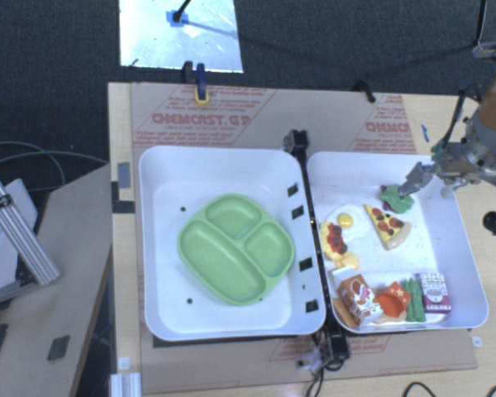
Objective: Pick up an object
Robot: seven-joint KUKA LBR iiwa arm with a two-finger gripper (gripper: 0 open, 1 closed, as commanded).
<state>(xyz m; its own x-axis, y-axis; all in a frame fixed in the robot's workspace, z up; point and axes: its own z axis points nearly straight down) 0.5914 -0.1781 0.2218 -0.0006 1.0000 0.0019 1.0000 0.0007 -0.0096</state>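
Claw (413, 182) above green toy (394, 198) (grip state cannot be told): centre squarely over it before closing.

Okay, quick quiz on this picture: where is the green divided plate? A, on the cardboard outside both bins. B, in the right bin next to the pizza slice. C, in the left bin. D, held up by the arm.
C: the green divided plate lies flat in the left bin, while the pizza slice is in the right bin.
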